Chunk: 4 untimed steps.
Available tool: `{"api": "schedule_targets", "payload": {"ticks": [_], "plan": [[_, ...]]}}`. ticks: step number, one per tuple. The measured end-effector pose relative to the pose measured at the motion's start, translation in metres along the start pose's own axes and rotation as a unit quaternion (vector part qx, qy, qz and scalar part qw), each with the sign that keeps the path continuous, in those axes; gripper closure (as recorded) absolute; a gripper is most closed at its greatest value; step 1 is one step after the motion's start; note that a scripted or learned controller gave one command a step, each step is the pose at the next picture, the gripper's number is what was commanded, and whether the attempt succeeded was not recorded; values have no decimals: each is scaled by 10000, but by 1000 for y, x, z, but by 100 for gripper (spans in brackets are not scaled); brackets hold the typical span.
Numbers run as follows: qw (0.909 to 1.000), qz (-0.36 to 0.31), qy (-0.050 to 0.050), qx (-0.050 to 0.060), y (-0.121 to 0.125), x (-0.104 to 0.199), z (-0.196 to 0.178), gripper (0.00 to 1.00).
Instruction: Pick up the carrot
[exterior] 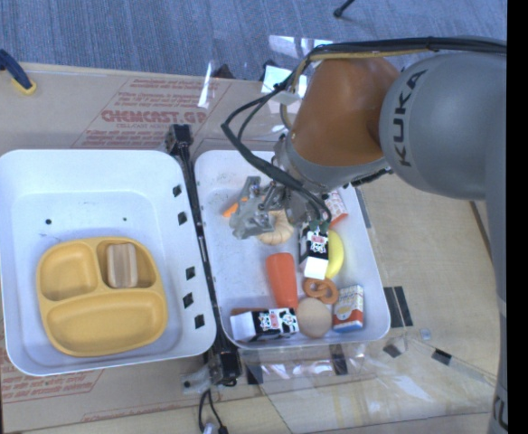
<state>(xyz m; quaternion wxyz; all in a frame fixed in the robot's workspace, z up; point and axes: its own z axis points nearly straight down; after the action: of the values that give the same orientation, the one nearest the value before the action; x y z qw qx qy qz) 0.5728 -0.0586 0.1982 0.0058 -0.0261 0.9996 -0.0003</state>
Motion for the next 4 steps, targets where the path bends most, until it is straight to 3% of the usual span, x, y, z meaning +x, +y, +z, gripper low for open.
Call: {"api": "schedule_targets", "payload": {"ticks": [1,2,3,4], "plan": [[9900,1406,67,1,44,21,6,100],[9910,1336,70,-7,142,29,6,100],[9907,1362,67,6,139,29,6,0],[9754,2206,12,12,191,-22,87,0]]}}
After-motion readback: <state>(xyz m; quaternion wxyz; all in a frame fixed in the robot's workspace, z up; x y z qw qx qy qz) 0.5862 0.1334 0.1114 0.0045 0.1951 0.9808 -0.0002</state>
